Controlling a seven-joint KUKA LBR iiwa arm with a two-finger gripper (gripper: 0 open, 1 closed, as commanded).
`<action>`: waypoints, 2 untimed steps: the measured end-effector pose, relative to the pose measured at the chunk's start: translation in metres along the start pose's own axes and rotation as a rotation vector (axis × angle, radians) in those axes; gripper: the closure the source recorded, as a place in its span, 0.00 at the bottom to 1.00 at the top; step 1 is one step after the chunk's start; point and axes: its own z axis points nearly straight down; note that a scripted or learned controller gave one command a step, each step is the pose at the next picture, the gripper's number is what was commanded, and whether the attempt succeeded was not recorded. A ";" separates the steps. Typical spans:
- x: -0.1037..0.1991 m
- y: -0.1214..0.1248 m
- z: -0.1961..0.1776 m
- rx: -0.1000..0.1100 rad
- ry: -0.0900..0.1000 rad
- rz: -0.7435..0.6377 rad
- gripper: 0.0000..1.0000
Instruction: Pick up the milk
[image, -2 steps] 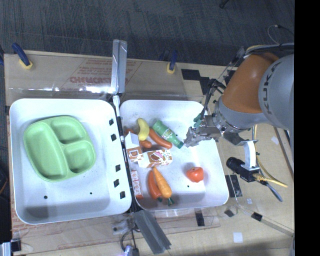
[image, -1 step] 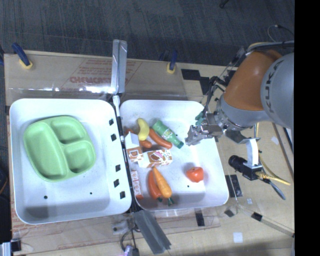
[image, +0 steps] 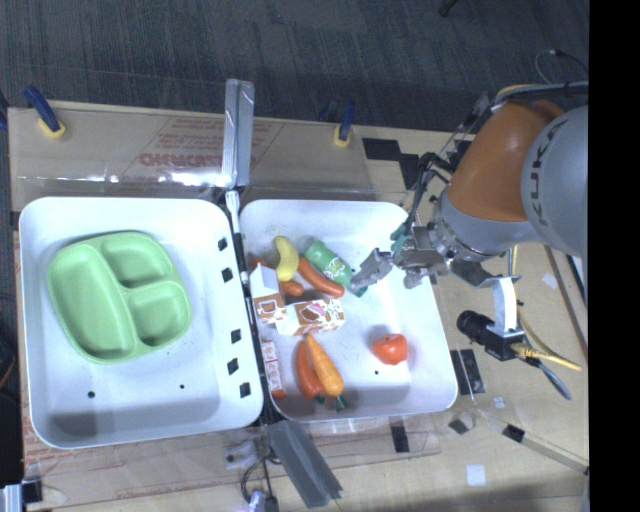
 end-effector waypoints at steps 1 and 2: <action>-0.051 0.049 0.094 -0.008 -0.003 -0.068 0.00; -0.022 0.049 0.117 -0.008 -0.003 -0.186 0.00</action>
